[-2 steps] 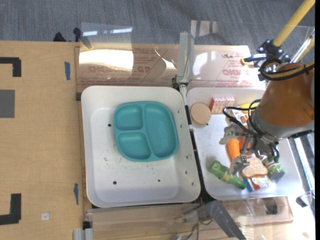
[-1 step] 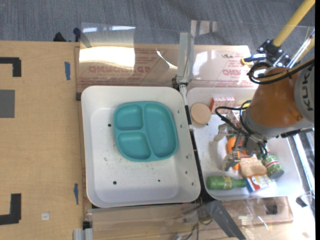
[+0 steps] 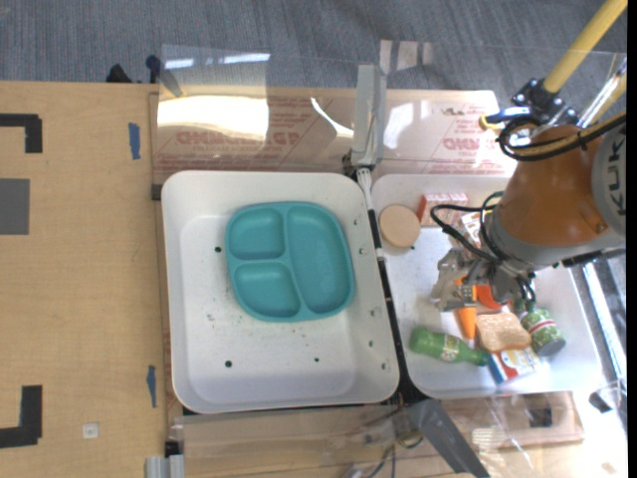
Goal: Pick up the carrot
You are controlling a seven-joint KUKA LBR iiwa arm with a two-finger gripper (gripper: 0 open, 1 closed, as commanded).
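Gripper (image 3: 460,285) is down in the right bin (image 3: 418,267), right over the clutter. Carrot (image 3: 468,319) lies just below the fingertips, orange, short, tip pointing toward the bin's near edge, touching or almost touching the bread slice (image 3: 501,331) on its right. Can't tell from this angle whether the jaws are spread or closed; the wrist and cable loops cover most of the mechanism, and nothing is visibly between the fingers, so I wouldn't call it a grasp. My read: it's at the descend/close step, carrot not lifted yet. Risks: the pile is tight. Green bottle (image 3: 447,346) sits just below the carrot, a small green-topped can (image 3: 543,332) is beside the bread, a red-and-blue packet (image 3: 508,364) lies under them. A finger landing on the bread or the bottle instead of beside the carrot would push the carrot sideways or pinch two items at once. Carrot is tapered, so a grip near the thin end may squirt it out on closing. There's also something orange right at the fingers that could be part of the carrot or another item; unclear. Round tan disc (image 3: 400,226) and the teal divided plate (image 3: 290,260) in the left bin (image 3: 199,347) are well apart, no concern.
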